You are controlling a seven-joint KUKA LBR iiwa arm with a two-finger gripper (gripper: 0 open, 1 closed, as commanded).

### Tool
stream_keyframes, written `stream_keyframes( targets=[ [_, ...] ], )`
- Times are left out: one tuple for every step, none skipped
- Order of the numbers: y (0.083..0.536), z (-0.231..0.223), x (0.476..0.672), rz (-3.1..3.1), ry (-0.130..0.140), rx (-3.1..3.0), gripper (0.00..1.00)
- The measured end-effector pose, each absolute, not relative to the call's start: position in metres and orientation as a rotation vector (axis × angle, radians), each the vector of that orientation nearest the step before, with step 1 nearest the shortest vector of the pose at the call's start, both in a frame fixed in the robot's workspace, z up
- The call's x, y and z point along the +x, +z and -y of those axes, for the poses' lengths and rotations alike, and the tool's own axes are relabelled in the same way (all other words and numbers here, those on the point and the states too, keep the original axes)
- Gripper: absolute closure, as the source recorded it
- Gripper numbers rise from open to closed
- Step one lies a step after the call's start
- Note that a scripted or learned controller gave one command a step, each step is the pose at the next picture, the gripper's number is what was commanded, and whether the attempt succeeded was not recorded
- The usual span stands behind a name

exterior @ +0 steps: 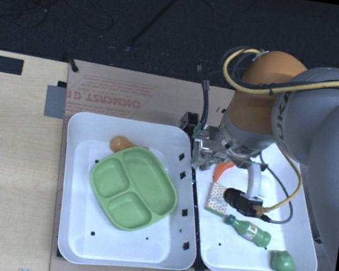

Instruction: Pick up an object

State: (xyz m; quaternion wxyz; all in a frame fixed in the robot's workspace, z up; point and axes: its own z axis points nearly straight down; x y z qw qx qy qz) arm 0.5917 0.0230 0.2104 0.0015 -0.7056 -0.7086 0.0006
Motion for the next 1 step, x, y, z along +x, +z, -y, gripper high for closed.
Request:
stream_keyframes(
  targets=[
    [0.2245,-0.0761,0.5966,2.224,0.0,-2.215,1.0]
  ],
)
